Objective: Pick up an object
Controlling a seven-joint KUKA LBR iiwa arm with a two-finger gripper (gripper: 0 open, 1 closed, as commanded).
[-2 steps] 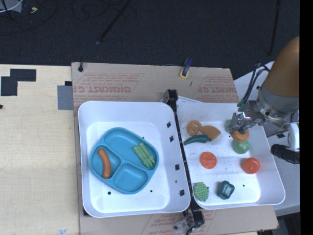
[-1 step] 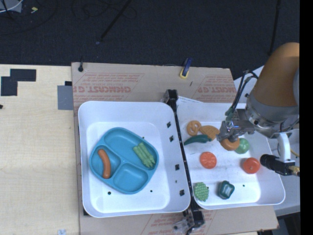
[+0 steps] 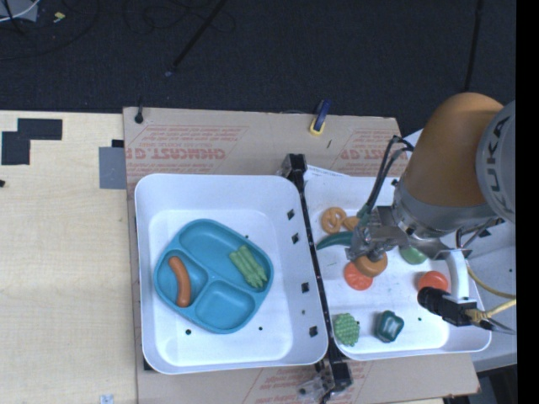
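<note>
Left bin (image 3: 160,343): it is holding a blue sectioned plate (image 3: 210,305).
Plate: a sausage (image 3: 180,280) is lying in its left section, and green beans (image 3: 249,264) are lying in its upper right section.
Right bin (image 3: 413,341): a pretzel (image 3: 333,220) is lying near its upper left; a bumpy green piece (image 3: 346,329) and a dark green pepper (image 3: 388,326) are sitting along its near edge; a red round piece (image 3: 433,281) is sitting to the right.
Gripper (image 3: 369,255): it is hanging low over the right bin, right above an orange piece (image 3: 371,267) with a red slice (image 3: 357,279) just beside it.
Grip: the wrist is hiding the fingers, so I cannot tell how wide they are standing or whether they are touching the orange piece.
Arm (image 3: 459,162): it is reaching in from the right.
</note>
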